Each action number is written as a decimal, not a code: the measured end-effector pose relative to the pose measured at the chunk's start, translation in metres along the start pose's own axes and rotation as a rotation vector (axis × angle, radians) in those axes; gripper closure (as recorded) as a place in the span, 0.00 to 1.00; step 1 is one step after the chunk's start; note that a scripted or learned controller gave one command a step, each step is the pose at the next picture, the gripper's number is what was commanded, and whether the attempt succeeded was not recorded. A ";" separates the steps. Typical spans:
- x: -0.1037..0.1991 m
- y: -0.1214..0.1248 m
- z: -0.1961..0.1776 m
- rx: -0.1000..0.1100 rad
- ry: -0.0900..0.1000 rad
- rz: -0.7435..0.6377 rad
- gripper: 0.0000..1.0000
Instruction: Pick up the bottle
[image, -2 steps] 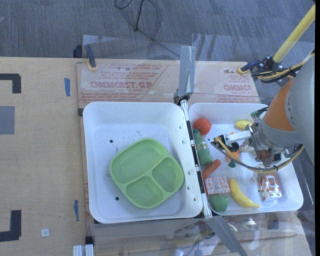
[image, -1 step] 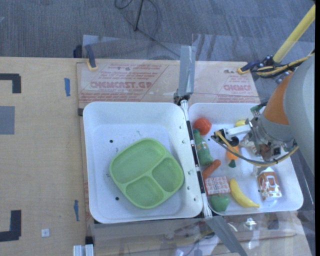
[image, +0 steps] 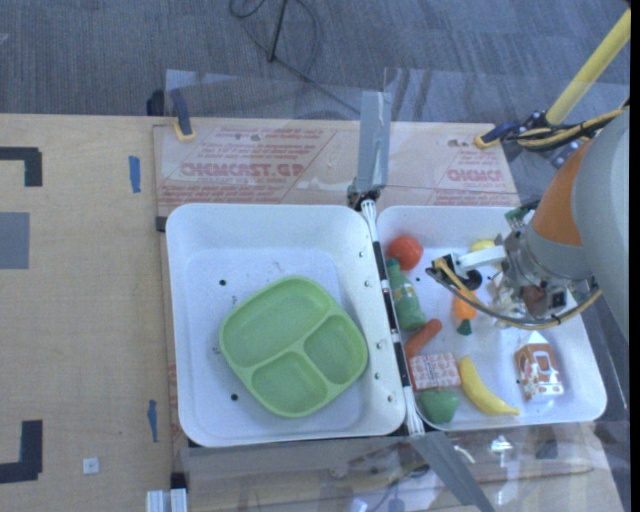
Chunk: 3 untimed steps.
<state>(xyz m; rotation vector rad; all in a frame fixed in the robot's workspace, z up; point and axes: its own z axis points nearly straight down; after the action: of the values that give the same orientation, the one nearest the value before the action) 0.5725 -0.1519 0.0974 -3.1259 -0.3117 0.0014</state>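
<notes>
Nearest the camera: a green pepper (image: 440, 404) at the right bin's (image: 590, 400) front edge, a banana (image: 484, 389) just beside it. The bottle (image: 404, 298), green, lies behind the pepper along the bin's left wall, below a tomato (image: 405, 250). The gripper (image: 520, 290) hovers well right of the bottle; its opening cannot be made out.

Green bottle (image: 404, 297), lime-green tray (image: 292, 346), yellow banana (image: 483, 389), red tomato (image: 405, 250), white bins (image: 195, 260).
</notes>
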 end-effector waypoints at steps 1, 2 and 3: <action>0.000 0.000 0.000 0.000 0.000 0.000 0.00; 0.065 0.061 -0.060 0.001 0.000 -0.011 0.00; 0.013 -0.030 0.010 0.002 0.003 -0.058 0.00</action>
<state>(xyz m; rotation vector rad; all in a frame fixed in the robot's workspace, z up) 0.5797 -0.1198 0.0877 -3.1130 -0.4014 -0.0031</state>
